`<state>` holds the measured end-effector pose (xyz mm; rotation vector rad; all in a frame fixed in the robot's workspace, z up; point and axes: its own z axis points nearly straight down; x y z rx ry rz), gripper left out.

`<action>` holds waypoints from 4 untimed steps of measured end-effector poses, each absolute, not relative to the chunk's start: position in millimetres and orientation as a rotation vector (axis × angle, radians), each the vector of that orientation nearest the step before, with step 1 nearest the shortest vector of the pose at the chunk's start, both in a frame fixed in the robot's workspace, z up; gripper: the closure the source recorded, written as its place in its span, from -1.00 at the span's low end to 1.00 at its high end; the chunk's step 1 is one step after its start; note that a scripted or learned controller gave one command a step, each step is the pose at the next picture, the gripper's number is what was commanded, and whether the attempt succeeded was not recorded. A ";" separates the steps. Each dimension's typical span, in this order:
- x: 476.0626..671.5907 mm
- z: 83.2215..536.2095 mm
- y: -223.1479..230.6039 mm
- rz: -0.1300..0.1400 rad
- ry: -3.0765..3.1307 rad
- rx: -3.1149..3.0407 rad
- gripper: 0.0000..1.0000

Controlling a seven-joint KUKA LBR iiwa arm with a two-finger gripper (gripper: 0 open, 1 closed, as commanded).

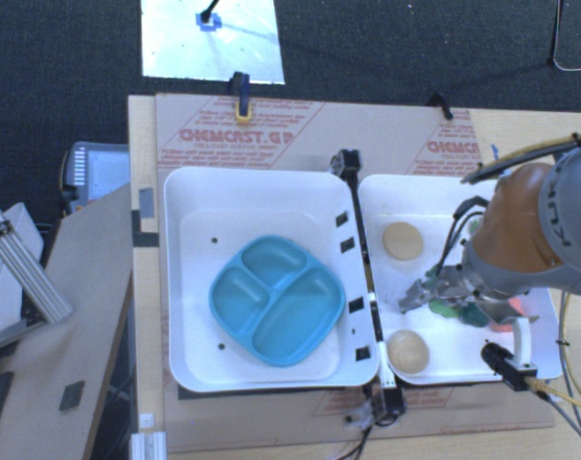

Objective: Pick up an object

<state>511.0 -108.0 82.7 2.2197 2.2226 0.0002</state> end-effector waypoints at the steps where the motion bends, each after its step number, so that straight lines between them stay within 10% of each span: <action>1: 512.8 95.9 -109.2 0.004 2.218 2.216 1.00; 4: 535.1 240.4 -114.1 0.006 2.222 2.213 1.00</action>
